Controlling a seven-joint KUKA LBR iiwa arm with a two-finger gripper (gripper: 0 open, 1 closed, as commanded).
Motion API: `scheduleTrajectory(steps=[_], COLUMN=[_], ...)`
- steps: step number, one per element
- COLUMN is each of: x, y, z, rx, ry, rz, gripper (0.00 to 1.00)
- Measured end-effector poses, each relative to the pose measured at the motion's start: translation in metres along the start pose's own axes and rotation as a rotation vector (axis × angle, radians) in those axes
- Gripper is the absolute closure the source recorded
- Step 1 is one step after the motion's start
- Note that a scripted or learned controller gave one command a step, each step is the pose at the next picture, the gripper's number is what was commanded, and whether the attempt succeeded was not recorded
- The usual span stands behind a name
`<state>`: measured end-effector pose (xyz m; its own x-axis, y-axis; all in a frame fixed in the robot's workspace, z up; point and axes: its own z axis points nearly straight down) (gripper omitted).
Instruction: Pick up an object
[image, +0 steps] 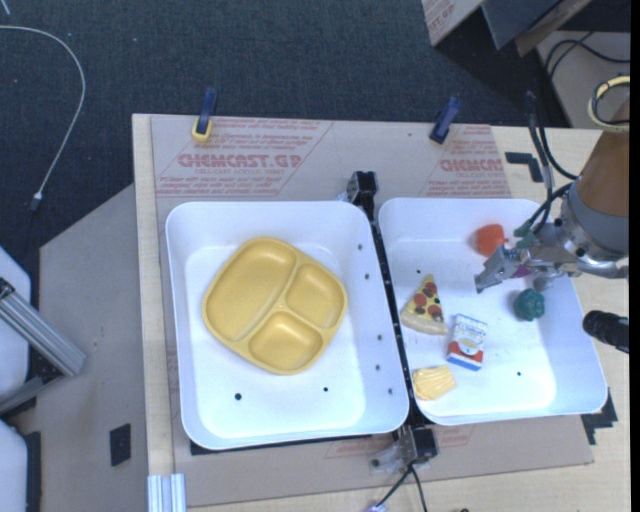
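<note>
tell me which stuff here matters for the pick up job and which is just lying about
Could matter for the pick, all in the right bin:
- claw
- orange object
- teal ball
- pizza slice toy
- small carton
- pale yellow piece

Just lying about:
- yellow divided plate in the left bin
- clamps, one yellow and blue, one blue, on the back edge

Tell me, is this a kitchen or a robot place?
Probably a robot lab, not a kitchen. A robot arm's hand reaches over two white bins clamped to a bench, the food is toys like a pizza slice, and cables lie around.
</note>
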<state>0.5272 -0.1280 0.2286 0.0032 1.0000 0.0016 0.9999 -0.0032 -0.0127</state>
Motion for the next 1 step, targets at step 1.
scheduleTrajectory(steps=[1], x=[0.0002], y=[0.0025], z=[-0.0063], rx=[-0.013], ry=[-0.002], rz=[-0.003], gripper=[0.00])
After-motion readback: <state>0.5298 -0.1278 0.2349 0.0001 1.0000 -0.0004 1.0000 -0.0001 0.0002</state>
